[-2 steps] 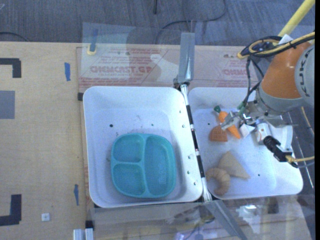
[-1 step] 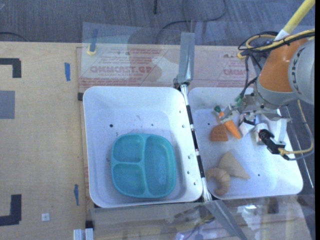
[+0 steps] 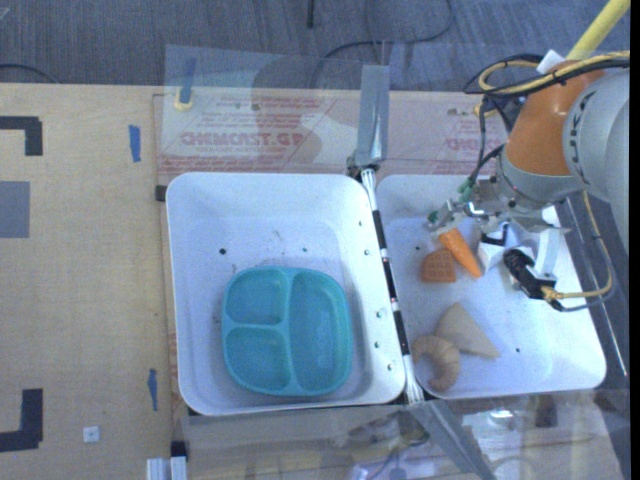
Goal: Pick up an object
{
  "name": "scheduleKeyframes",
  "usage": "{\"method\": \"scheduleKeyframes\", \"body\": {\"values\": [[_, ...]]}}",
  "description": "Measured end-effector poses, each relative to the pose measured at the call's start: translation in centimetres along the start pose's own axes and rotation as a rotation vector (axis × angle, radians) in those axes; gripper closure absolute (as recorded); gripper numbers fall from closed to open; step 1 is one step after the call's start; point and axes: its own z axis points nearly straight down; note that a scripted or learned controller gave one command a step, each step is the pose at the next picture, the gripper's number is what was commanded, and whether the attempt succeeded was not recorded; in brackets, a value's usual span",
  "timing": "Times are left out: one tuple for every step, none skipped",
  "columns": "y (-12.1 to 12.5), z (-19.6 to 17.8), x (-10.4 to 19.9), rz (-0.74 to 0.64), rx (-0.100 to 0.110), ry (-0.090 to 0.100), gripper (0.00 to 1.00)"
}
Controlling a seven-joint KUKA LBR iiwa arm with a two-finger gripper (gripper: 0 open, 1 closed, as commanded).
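Pale wooden surface (image 3: 80, 298) bearing two shallow white plastic bins side by side.

The left white bin (image 3: 200, 208) and the right white bin (image 3: 570, 338) sit toward the surface's right side, touching along their inner rims. A clear plastic sheet with red lettering (image 3: 250, 133) lies flat along the far edge behind them. Black angular marks (image 3: 28, 133) and small strips of blue tape (image 3: 134, 144) dot the bare wood toward the left edge.
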Motion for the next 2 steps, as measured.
{"method": "scheduleKeyframes", "body": {"values": [[-3.02, 1.87, 2.70, 0.017, 0.033, 0.010, 0.00], [-2.92, 0.99, 2.57, 0.019, 0.032, 0.011, 1.00]]}}
